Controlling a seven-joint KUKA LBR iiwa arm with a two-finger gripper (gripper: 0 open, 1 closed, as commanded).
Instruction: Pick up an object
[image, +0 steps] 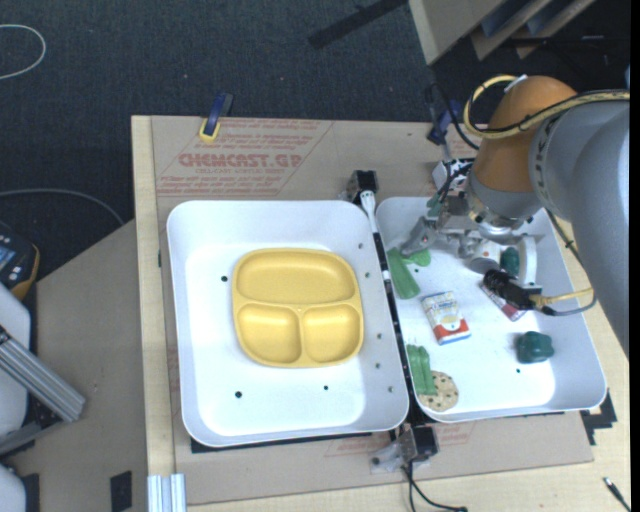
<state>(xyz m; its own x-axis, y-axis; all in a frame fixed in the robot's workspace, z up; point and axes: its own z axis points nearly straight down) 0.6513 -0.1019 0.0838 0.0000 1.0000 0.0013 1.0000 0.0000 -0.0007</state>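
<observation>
The claw (445, 237) hangs over the upper left part of the right bin (592, 372), at the end of the grey arm (590, 160) that comes in from the right with its orange band above the wrist. Its metal parts overlap from this slant, so I cannot tell whether it is open or closed. The nearest thing is a green strip (403, 270), which lies on the bin floor just below and left of the claw, close along the bin's left wall; whether the claw touches it cannot be told. Lower, near the middle of the bin, lies a small box (446, 317) in white, red and blue, apart from the strip. Right of the claw, a teal thing (511, 260) shows partly under the wrist, too hidden to name. Toward the right wall sits a dark green block (534, 347), well apart from the box. In the bin's lower left corner a green piece (419, 368) lies just beside a round speckled cookie (439, 393). The left bin (185, 300) adjoins the right one and holds a yellow plate (297, 303) with three compartments, lying flat at its middle. Both bins rest on a board (250, 155) with red lettering, and a yellow and blue clamp (213, 118) grips its far edge.
</observation>
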